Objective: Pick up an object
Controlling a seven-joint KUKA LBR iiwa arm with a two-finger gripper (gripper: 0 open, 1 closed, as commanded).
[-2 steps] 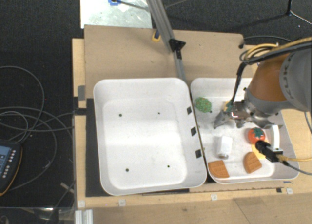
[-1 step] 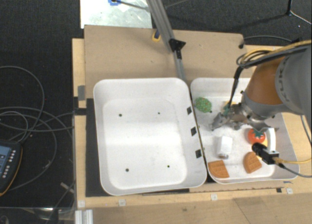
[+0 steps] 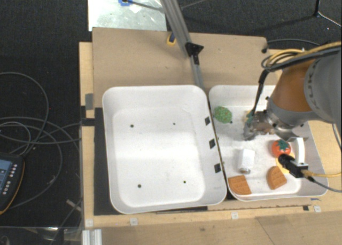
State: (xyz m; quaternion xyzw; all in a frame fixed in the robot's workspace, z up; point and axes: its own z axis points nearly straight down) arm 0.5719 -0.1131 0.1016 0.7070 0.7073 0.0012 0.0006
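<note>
My gripper [image 3: 251, 132] hangs low over the middle of the right bin [image 3: 235, 95], under the grey arm with its orange band. A green leafy piece [image 3: 223, 114] lies to its left near the bin's back. A small white block [image 3: 246, 158] rests just in front of the gripper. A red tomato-like object [image 3: 280, 148] sits to the right, partly under the wrist. Two orange-brown bread-like pieces [image 3: 240, 185] [image 3: 276, 178] lie along the front of the bin. Nothing shows between the fingers.
The left bin [image 3: 155, 148] stands beside the right one, with black clips along the shared wall. A grey pole [image 3: 176, 20] slants down from the back toward the bins. Yellow cables run off the wrist at the right.
</note>
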